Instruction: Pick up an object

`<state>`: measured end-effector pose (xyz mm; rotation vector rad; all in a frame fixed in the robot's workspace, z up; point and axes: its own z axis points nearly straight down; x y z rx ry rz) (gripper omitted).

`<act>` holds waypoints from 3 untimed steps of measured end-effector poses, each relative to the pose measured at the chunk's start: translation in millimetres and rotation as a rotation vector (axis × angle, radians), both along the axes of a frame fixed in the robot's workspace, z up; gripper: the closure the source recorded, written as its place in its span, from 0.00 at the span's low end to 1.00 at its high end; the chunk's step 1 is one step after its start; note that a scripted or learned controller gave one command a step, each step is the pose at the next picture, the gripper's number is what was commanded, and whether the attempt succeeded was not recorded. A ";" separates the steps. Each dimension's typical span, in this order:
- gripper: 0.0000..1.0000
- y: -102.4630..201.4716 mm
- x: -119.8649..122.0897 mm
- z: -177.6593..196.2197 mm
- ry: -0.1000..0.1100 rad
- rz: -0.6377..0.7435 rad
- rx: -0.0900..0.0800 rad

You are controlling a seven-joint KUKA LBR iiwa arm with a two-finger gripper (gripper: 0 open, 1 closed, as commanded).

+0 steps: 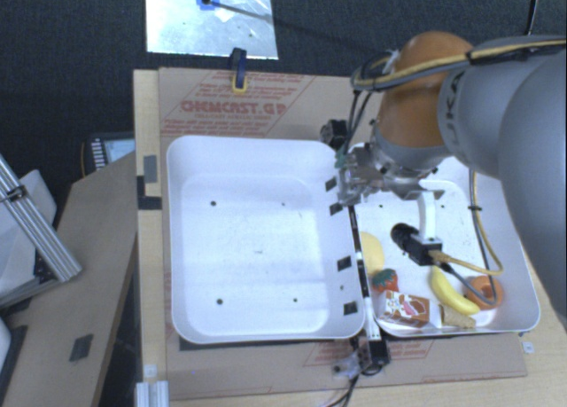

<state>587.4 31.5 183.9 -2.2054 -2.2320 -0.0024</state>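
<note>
Just toward camera from end effector [353, 185], yellow object [373, 251], banana [449, 290] farther off

Dark speckled ground [71, 33] all round, shiny silver sheet [177, 15] up top, printed tan cardboard [257, 99] over the pale brown table [97, 246].

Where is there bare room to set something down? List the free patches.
The left bin is bare across its whole floor, wall to wall. The right bin is crowded: banana, yellow fruit and packet fill its near end, and the arm hangs over the rest.
</note>
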 end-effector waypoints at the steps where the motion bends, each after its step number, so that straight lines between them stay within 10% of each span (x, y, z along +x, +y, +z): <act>1: 1.00 -6.1 2.7 11.3 -0.005 -0.009 -0.003; 3: 1.00 -5.9 4.3 32.1 -0.010 -0.007 -0.003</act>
